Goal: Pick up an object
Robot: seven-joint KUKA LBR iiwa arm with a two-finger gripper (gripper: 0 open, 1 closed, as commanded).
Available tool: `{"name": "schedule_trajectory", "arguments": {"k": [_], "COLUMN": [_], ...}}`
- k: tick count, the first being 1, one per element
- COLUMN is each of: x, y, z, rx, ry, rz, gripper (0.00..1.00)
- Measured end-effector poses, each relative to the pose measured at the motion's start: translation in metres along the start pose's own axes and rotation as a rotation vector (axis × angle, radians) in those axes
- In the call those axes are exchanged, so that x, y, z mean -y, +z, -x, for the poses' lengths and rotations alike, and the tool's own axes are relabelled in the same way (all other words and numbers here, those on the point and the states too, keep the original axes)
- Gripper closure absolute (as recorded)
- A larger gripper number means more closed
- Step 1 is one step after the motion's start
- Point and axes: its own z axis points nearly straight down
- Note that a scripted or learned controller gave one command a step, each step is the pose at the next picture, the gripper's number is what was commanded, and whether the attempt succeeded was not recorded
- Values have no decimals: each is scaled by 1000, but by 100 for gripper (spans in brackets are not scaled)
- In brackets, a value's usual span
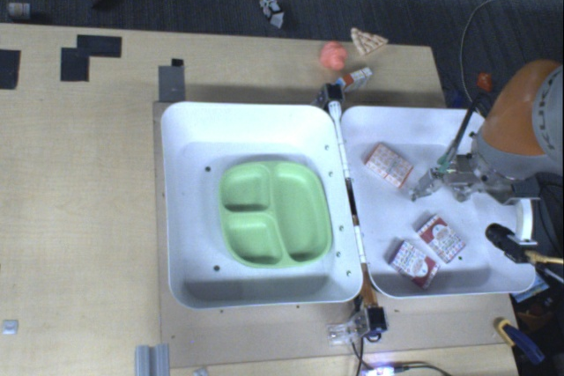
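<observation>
Altogether three small packets (389,165) lie in the right bin (493,282); whether the pincer (429,182) is spread is unclear.

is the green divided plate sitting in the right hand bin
No, the green divided plate lies in the left bin; the right bin holds three small printed packets.
</observation>
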Motion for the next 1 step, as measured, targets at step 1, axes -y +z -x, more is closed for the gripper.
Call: {"name": "schedule_trajectory", "arguments": {"k": [1], "x": [63], "y": [-2], "z": [-75], "rx": [-2], "ry": [0], "rz": [3], "gripper": [0]}}
